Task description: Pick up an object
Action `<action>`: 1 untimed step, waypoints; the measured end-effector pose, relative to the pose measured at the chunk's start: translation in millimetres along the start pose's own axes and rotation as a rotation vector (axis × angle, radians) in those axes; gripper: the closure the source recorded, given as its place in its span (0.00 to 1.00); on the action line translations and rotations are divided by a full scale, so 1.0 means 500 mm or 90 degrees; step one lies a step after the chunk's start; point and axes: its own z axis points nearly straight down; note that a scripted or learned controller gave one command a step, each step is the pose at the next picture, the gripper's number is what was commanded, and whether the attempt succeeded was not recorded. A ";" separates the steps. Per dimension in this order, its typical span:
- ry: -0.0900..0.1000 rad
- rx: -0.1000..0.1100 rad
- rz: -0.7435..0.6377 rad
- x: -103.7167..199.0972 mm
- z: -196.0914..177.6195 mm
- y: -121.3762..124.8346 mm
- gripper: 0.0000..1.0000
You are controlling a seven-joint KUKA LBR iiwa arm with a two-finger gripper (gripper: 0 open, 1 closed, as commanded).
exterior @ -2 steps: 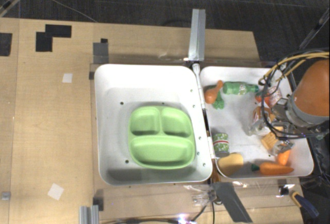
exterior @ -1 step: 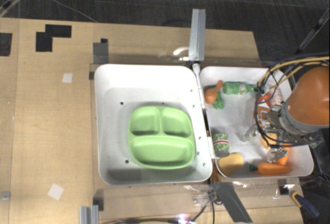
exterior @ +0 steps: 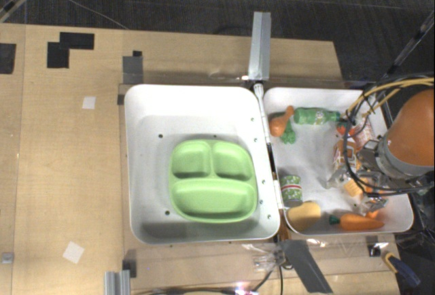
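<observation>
My pincer (exterior: pixel 359 186) is hovering low in the right bin (exterior: pixel 319 151); I cannot tell its state. I am reaching for the carrot (exterior: pixel 360 221) at six o'clock; next calls for centring.

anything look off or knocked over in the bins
Nothing spilled or broken. The green bottle lies on its side at the back of the right bin, and the carrot and other toys are scattered loosely. The green divided tray sits flat in the left bin.

Green three-compartment tray (exterior: pixel 213 179) in the left white bin (exterior: pixel 146 151), on a tan bench (exterior: pixel 61 171).
</observation>
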 end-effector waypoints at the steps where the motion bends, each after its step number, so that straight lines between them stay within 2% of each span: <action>1: -0.006 0.007 0.000 -0.010 -0.028 -0.006 1.00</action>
